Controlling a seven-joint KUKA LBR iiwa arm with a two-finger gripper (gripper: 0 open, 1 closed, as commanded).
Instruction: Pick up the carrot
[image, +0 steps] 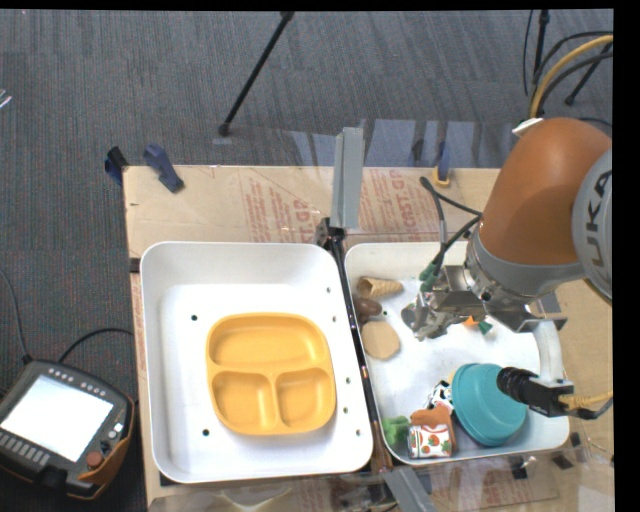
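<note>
We see the surface (250, 200) carrying two shallow white bins side by side. The left bin (170, 300) holds a yellow divided plate (270, 372) near its middle, with bare white floor all round the plate out to the rim. The right bin (420, 375) is more crowded: the arm (545, 205), grey with its orange band, reaches in from the right and covers much of the bin's right half.

Along the bin's near edge sit a teal bowl (487, 403), a small carton (432, 440) with red and white print just beside it, and a green piece (397, 430) at the near left corner. By the left wall lie a round tan piece (380, 340), a dark brown piece (367, 308) and a tan cone-shaped piece (380, 286). Open white floor lies in the bin's middle, between these and the bowl.

The claw (432, 318) hangs over the middle of the right bin; we cannot tell how it is set. A small orange patch, apparently the carrot (469, 322), shows just right of the claw, mostly hidden by the wrist hardware, so its shape stays unclear.
</note>
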